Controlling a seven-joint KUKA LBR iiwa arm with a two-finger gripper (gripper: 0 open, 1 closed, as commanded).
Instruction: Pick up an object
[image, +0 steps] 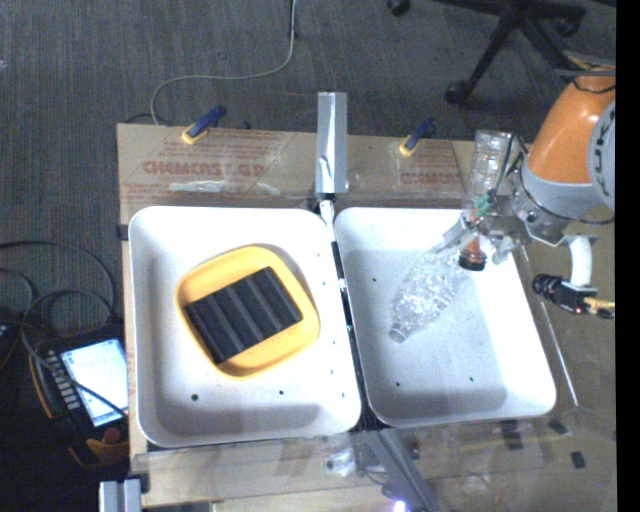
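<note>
Crushed bottle (428, 290) lies under pincer (478, 240); yellow tray (248, 310) sits apart.

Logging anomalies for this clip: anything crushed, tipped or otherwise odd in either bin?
The clear plastic bottle in the right bin looks crumpled and lies slantwise on its side, cap end by the gripper. The yellow tray in the left bin looks ordinary.

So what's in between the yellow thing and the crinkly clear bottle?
The camera view shows the two bins' touching rims between the yellow object and the clear plastic bottle, plus bare white bin floor.
</note>
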